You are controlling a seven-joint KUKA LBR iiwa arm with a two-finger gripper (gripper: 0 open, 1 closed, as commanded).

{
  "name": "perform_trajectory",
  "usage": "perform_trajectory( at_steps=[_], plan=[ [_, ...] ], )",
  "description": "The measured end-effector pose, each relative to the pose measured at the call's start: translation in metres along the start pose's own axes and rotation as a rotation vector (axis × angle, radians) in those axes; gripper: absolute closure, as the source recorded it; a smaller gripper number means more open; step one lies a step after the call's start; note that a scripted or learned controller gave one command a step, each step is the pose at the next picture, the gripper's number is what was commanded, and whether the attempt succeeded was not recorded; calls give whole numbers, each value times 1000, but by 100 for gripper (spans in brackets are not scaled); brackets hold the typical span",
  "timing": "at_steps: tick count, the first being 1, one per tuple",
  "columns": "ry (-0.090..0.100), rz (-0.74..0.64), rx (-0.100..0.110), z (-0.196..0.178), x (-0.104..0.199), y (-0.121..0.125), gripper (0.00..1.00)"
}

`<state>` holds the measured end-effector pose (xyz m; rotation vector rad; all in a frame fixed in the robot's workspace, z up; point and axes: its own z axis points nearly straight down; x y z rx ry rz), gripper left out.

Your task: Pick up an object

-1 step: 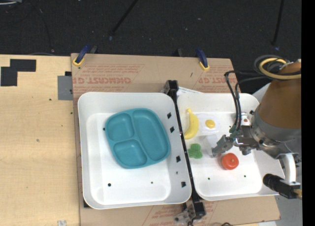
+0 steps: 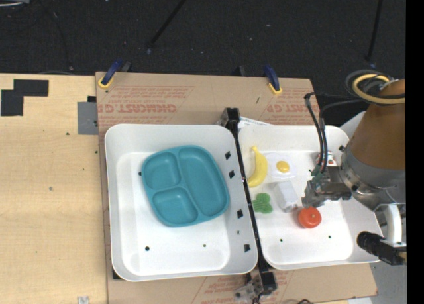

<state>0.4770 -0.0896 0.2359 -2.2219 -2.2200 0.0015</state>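
From the overhead camera, you see your arm (image 2: 381, 144) reaching in from the right over the right bin (image 2: 334, 246), its hand (image 2: 322, 193) low above the bin floor; whether it is open or closed cannot be told. A red round object (image 2: 309, 217) lies just below the hand. To the hand's left sit a clear white block (image 2: 287, 195), a green piece (image 2: 262, 203), a yellow disc (image 2: 283, 167) and a banana (image 2: 257, 166). Farther left, the left bin (image 2: 126, 243) holds a teal divided plate (image 2: 183, 185).
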Motion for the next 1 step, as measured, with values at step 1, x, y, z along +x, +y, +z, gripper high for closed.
perform_trajectory(
  at_steps=[1],
  plan=[
    [1, -5, -1, -15, 49, 85, 100]
  ],
)
